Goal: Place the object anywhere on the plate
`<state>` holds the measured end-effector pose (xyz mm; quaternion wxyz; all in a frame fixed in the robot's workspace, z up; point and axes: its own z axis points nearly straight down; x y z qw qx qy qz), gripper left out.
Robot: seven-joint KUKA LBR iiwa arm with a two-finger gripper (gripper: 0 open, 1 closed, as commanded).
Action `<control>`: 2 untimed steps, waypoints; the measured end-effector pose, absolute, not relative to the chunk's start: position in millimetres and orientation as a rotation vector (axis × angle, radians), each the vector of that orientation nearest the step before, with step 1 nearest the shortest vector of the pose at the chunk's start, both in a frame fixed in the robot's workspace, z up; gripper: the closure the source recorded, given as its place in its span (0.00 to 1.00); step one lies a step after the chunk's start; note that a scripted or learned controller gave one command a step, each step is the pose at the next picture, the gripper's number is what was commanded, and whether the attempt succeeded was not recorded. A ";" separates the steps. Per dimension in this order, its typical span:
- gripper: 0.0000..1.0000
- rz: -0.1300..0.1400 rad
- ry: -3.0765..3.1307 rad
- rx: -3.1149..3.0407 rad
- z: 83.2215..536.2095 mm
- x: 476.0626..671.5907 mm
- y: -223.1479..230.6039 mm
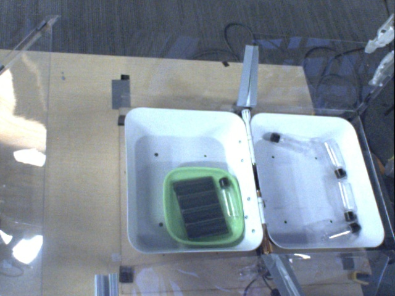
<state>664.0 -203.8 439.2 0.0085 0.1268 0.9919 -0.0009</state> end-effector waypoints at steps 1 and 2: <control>0.00 -0.003 3.113 0.307 439.0 622.5 -204.8; 0.00 -0.002 3.115 0.316 347.2 660.4 -204.4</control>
